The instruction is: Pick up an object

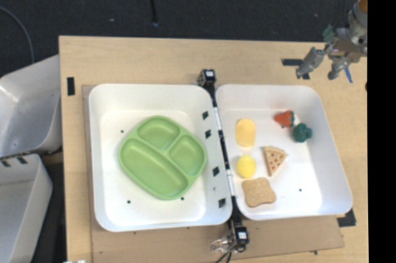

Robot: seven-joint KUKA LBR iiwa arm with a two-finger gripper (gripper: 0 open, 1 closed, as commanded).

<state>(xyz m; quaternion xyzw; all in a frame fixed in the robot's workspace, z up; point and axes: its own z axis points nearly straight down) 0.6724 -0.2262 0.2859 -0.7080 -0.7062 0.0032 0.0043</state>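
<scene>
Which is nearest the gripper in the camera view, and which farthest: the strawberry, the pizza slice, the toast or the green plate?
From the gripper, above the right bin's far right corner:
1. Strawberry, far right of the right bin.
2. Pizza slice, middle of that bin.
3. Toast, at its near edge.
4. Green plate, in the left bin.

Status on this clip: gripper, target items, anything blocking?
Gripper above the right bin's far corner, holding nothing. Toy food items lie untouched in that bin: strawberry, broccoli, pizza slice. Nothing blocking.
</scene>
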